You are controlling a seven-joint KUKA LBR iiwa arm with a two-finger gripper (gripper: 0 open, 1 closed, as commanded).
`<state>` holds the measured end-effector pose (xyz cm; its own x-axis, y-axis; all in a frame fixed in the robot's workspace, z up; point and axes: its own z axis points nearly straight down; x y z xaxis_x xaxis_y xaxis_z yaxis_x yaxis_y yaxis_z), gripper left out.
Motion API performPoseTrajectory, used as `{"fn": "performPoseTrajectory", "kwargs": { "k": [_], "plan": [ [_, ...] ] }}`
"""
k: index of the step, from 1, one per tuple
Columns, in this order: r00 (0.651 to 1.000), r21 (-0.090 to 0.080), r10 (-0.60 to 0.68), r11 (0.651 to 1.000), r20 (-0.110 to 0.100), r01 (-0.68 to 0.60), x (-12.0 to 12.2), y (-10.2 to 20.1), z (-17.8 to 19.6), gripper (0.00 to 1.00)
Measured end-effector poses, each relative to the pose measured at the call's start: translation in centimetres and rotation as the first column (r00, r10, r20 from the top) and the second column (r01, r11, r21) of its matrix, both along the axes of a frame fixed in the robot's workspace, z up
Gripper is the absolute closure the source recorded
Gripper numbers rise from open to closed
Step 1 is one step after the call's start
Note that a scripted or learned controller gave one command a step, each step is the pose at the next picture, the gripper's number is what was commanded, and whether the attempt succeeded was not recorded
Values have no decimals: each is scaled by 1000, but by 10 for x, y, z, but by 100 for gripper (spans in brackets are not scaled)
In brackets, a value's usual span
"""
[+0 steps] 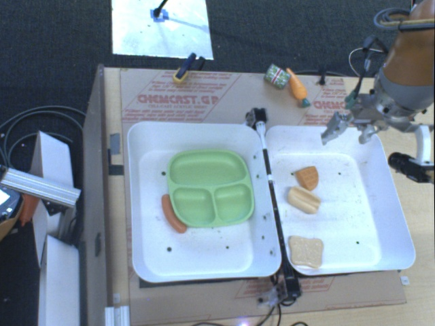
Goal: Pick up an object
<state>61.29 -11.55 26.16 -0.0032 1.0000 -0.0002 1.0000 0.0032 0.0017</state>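
Note:
My gripper (350, 133) hangs over the far right corner of the right bin (387, 202), its two fingers spread open with nothing between them. Nearer the camera in that bin lie an orange-brown nugget (307, 177), a tan hot dog bun (303, 200) just below it, and a slice of toast (306, 250) near the front edge. All three sit left of and in front of the gripper, apart from it. The left bin (146, 202) holds a green divided plate (209, 187) and an orange sausage (173, 214) beside the plate's left edge.
On the cardboard behind the bins lie a toy carrot (297, 87), a small green can (276, 75) and a yellow-and-black clip (183, 70). A black rail (270, 182) runs between the bins. Cables and metal parts (41, 182) crowd the left side.

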Motion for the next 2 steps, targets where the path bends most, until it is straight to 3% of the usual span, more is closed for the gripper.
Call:
{"fn": "performPoseTrajectory", "kwargs": {
  "k": [1,2],
  "plan": [
    [1000,0,-2,1000,-2,2,-18,-1,-61,0],
    [1000,0,0,1000,0,0,-17,22,-177,0]
  ]
}}
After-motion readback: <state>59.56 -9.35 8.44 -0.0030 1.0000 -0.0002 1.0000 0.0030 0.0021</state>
